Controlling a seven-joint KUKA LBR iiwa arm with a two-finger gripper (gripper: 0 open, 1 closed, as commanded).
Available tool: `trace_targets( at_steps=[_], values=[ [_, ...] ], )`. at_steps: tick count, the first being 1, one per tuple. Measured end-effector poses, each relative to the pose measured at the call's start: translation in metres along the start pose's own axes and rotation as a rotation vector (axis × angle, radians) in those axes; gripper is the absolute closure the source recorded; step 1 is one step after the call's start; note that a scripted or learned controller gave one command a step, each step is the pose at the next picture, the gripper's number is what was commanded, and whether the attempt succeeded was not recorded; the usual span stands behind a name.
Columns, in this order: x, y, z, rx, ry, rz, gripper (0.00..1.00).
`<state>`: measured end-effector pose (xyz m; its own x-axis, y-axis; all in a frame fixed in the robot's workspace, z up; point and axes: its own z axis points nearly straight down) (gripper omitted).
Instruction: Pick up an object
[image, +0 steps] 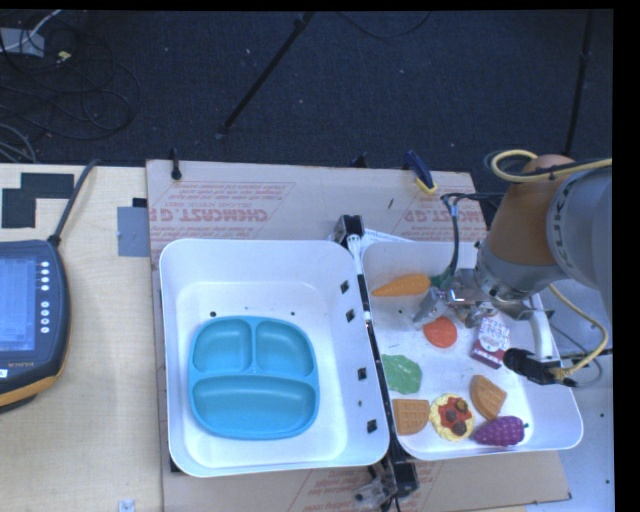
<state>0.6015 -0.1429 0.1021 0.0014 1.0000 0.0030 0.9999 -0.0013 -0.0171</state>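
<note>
Over the right bin (565, 425), your arm (545, 225) reaches in from the right. Left bin (180, 300) holds a blue divided plate (254, 377). The gripper (447, 297) hangs low just above a red tomato-like piece (440, 332), beside an orange carrot (400, 286); how wide it stands, you cannot tell from here. Nearer you: green leaf (402, 373), bread slice (488, 396), cracker (410, 415), small pizza (452, 416), purple grapes (498, 431). Cardboard underneath shows mirrored print, not legible.
</note>
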Motion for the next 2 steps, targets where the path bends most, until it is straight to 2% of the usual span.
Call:
trace_targets(
  at_steps=[1,2],
  values=[
    [-0.001,-0.019,0.016,-0.011,-0.001,-0.002,0.0],
    [-0.003,-0.018,0.005,-0.013,-0.001,0.003,1.0]
  ],
)
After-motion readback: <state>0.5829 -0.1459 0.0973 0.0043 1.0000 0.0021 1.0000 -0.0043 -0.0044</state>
